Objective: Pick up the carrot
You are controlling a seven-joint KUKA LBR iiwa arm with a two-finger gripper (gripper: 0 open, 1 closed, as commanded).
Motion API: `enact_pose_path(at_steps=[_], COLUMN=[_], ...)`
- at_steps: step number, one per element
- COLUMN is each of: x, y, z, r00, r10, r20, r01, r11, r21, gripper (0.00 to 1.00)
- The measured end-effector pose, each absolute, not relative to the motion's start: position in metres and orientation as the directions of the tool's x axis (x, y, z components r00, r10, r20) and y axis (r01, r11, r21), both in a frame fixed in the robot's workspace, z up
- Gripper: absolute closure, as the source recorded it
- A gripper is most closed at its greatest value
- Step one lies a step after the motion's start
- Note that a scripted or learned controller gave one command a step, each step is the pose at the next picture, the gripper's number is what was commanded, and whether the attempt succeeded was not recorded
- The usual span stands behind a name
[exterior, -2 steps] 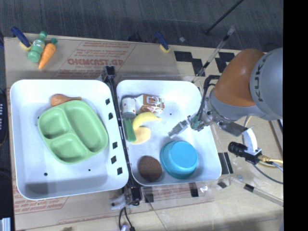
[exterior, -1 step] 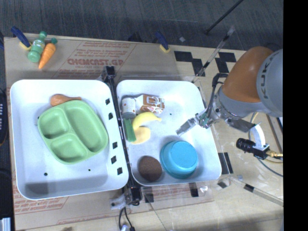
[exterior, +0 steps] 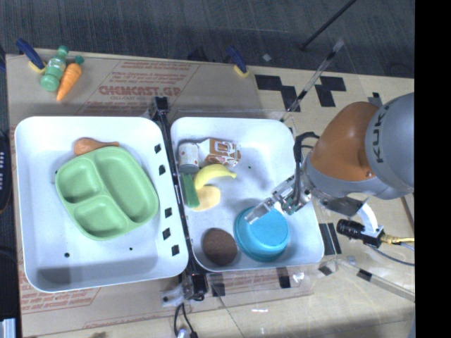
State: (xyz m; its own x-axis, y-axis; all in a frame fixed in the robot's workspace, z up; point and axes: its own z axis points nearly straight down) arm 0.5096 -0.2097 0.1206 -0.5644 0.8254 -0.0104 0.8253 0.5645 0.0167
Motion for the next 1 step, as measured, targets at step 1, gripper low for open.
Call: enact_pose_path(at_steps=[1], x=[0.5837], y=[-0.2094], z=[0.1425], r00=[-0.457], r10=[0.889], r20=[-0.002], r01=[0.889], r11=[0.457], r21=[0.000], gripper=[0.00])
